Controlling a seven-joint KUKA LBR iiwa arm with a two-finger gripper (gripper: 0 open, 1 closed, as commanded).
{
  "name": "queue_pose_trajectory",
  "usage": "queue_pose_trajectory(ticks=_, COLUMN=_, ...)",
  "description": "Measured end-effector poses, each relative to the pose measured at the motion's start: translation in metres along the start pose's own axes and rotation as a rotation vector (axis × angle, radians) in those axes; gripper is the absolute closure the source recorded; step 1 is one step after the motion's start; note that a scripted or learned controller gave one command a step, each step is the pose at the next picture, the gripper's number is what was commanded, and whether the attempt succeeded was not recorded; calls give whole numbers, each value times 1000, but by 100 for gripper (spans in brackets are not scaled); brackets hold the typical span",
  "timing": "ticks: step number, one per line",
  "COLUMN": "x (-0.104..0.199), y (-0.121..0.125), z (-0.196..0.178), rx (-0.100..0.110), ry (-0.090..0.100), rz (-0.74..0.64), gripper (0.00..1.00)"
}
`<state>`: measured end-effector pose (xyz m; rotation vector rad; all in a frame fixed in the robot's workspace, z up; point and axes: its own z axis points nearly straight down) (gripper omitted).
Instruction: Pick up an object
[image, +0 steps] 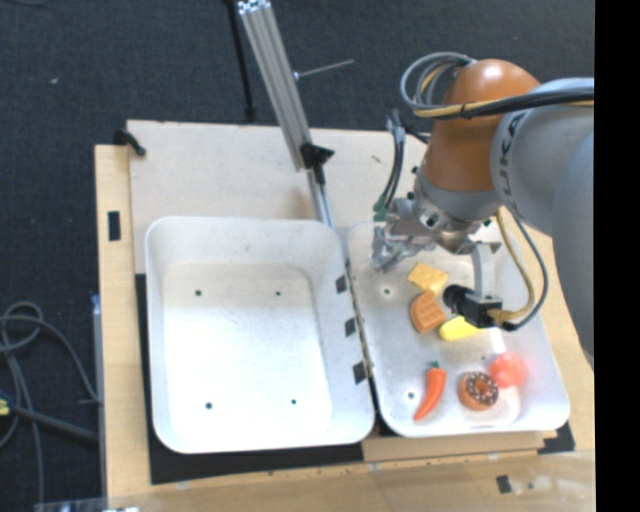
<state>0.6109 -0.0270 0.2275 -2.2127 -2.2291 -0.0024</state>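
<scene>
While over the bin (385, 300), gripper (385, 258).

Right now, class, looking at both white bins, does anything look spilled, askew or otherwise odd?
Nothing looks spilled or damaged. The small toy foods, such as the orange carrot-shaped piece and the chocolate-frosted doughnut, all crowd the right shallow white bin; they lie loosely scattered.

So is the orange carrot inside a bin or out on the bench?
Inside. The carrot lies flat on the floor of the right bin, near its front edge, beside the donut.
</scene>
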Motion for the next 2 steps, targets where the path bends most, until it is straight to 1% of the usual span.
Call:
queue_pose_trajectory(ticks=1, x=57, y=-8, z=6, rx=1, ry=0, rz=0, gripper=100)
queue_pose_trajectory(ticks=2, x=101, y=-9, z=-3, rx=-1, ry=0, rz=0, gripper=100)
